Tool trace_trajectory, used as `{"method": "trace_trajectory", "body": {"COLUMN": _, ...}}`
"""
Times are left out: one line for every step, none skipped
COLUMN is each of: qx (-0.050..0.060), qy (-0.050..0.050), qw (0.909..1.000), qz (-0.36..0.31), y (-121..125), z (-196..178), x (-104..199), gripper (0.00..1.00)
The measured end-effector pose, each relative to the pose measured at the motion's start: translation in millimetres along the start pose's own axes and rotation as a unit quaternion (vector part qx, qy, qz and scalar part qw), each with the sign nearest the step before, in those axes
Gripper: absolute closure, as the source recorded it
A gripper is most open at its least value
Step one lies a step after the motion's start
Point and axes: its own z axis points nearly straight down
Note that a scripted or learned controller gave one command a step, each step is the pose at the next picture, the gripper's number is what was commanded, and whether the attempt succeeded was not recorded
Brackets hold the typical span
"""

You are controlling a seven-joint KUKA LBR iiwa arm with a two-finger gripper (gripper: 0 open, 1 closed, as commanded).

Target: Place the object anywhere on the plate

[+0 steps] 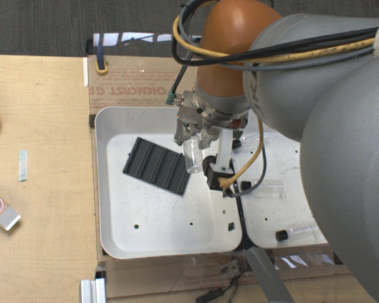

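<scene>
The tool (pixel 199 156) hangs just right of the black ribbed slab (pixel 156 165) in the left bin (pixel 114 232), its grip state unreadable, so a descent risks clipping the slab's edge.

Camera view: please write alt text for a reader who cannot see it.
A grey robot arm with an orange band reaches in from the right over the left white bin. Its gripper hangs beside a dark ribbed plate lying flat in that bin.
</scene>
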Motion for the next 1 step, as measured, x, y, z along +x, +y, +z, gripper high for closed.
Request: {"method": "trace_trajectory", "body": {"qx": 0.0, "qy": 0.0, "qw": 1.0, "qz": 0.0, "y": -0.2, "z": 0.1, "x": 0.4, "gripper": 0.0}}
